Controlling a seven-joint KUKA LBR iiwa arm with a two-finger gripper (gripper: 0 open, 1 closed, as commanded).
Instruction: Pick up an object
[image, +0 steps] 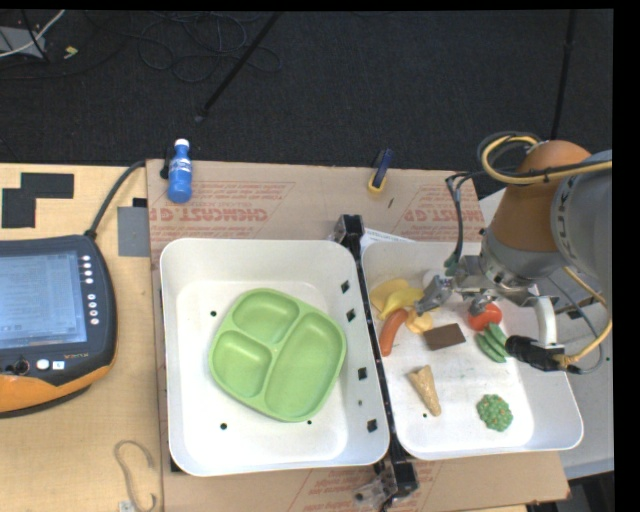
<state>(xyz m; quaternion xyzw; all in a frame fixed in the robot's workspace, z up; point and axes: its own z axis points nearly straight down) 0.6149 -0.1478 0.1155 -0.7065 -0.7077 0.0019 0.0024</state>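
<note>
The bench (250, 210) spreads wide under 2 white bins. The left bin (190, 290) carries a green divided plate (277, 352) with 3 compartments, sitting about centre with bare white floor open all round it, widest along the far wall. The arm (560, 210) reaches in from the right and hangs over the right bin (545, 425), crowding that bin's far right corner. The gripper (440, 293) sits low at the far left part of that bin, 1 finger (436, 292) just above the yellow piece (395, 296); whether it is spread or closed I cannot tell. Right below it, a tight cluster: the orange-red carrot piece (393, 330) close to the divider between the bins, the brown block (444, 336) beside it. Red tomato (485, 314) and green pepper (494, 345) sit under the wrist. Nearer the front, the cone (425, 388) and the green broccoli (493, 411) lie apart, with open floor around them and along the front wall.
</note>
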